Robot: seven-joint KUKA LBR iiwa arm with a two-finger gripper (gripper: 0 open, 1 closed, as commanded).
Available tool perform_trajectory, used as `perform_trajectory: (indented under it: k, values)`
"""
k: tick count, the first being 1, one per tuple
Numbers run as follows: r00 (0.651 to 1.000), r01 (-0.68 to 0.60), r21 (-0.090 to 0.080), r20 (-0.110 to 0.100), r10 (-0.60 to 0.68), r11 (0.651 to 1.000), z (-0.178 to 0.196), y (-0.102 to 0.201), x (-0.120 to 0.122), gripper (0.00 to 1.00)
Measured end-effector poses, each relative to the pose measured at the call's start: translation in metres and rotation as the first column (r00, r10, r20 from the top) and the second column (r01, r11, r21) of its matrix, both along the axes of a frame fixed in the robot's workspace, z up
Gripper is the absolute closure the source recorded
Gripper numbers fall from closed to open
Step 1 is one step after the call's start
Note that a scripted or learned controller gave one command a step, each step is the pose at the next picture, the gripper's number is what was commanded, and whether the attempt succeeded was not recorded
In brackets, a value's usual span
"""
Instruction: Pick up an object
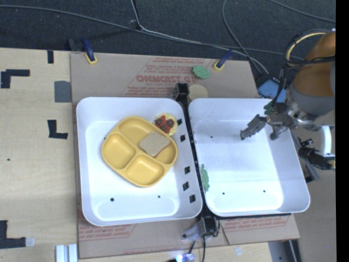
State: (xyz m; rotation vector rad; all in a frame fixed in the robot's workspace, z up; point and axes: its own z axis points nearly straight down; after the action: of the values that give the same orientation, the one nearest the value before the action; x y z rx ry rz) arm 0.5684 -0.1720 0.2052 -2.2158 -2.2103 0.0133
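Note:
A yellow divided plate (131, 152) lies in the left bin (98, 201). A tan slice of toast (154, 143) rests on the plate's right side. At the plate's upper right edge sits a small yellow piece with red berries (165, 123). My gripper (263, 132) hangs over the upper right part of the right bin (245, 195), far from the plate. Its two dark fingers (250, 131) are spread open with nothing between them.
A small green piece (204, 174) lies at the right bin's left wall. A green round item (200, 71) and a pale disc (198, 91) sit on the cardboard behind the bins. Black clips (185, 171) join the bins along the middle.

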Motion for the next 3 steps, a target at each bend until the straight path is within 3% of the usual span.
perform_trajectory:
  k: [1,3]
  values:
    - [1.000,-0.004,-0.003,0.013,0.004,1.000,0.007,0.000,0.003,0.00]
    - [1.000,-0.004,-0.002,0.008,0.004,1.000,-0.101,0.004,-0.005,0.00]
